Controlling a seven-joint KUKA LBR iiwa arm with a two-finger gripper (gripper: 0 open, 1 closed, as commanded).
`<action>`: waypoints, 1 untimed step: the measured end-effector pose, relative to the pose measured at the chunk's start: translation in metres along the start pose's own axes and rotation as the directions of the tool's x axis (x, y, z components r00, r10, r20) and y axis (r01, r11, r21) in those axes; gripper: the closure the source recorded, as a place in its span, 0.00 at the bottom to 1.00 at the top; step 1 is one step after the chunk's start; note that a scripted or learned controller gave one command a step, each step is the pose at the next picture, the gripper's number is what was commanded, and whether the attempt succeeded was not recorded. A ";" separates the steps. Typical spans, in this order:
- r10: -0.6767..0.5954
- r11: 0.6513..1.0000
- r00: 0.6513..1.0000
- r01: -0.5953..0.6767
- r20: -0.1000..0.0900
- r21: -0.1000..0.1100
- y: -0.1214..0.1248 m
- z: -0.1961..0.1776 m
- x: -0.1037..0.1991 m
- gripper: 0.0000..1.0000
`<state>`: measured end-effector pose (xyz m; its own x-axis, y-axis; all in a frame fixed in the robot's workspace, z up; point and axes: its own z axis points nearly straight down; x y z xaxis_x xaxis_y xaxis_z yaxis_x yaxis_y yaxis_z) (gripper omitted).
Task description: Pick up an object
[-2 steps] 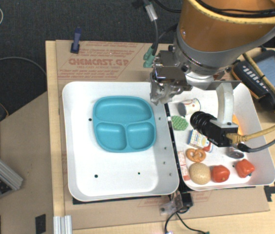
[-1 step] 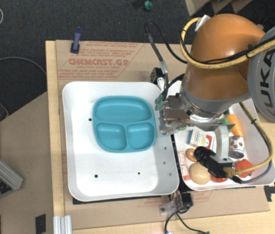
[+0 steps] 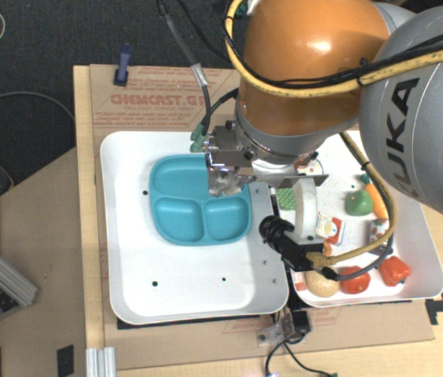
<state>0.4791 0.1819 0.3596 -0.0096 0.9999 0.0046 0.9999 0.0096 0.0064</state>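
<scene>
Over the left bin (image 3: 127, 234), the gripper (image 3: 223, 181) hung at the blue tray's (image 3: 182, 210) right edge, its state impossible to tell. Toy food (image 3: 356, 203) sat in the right bin. Closing on the broad, shallow tray would likely slip.

1. The bench (image 3: 88, 210) is a pale wooden surface, set against dark carpet at the upper left.
2. A brown cardboard sheet (image 3: 159, 100) with red printing lies flat on the bench and runs under both bins.
3. The left bin (image 3: 127, 250), shallow and white, rests on the cardboard.
4. The right bin (image 3: 418, 250), also white, sits just beside it, their inner edges touching or nearly so.
5. A small blue clip (image 3: 122, 65) sits at the cardboard's upper left edge.
6. Black cables (image 3: 284, 352) trail over the bench's near edge, below the bins.
7. A metal rail (image 3: 1, 277) lies at a slant by the bench's left side.
</scene>
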 end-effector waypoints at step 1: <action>0.006 1.000 1.000 -0.006 0.008 0.019 0.002 0.132 0.041 1.00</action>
<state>0.4814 0.2232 0.2275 -0.0037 1.0000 -0.0033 0.9999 0.0037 -0.0123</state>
